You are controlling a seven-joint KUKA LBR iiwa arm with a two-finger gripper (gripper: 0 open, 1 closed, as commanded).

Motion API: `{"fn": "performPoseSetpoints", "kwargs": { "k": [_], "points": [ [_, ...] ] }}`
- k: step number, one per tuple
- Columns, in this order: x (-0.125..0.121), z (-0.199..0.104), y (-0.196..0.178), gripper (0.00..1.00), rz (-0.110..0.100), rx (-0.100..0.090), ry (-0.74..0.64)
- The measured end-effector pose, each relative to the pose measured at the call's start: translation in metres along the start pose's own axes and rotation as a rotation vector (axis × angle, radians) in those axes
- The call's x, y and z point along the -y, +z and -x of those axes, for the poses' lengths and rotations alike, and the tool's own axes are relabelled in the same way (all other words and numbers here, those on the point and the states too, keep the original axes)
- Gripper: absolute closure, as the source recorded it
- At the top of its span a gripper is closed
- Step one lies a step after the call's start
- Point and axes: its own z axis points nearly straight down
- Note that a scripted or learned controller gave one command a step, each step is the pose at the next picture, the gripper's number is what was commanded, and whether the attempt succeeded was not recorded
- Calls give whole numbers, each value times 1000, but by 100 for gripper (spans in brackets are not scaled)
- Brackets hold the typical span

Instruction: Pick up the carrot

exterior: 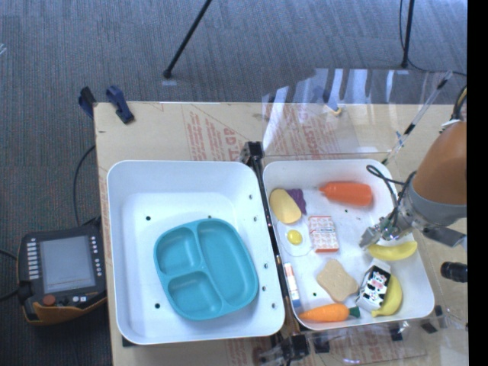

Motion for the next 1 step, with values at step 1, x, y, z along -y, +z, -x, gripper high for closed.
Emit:
{"fn": "performPoseSetpoints", "kwargs": {
  "k": [1],
  "points": [
    [13, -77, -38, 100, 2, 1, -136]
  ]
}}
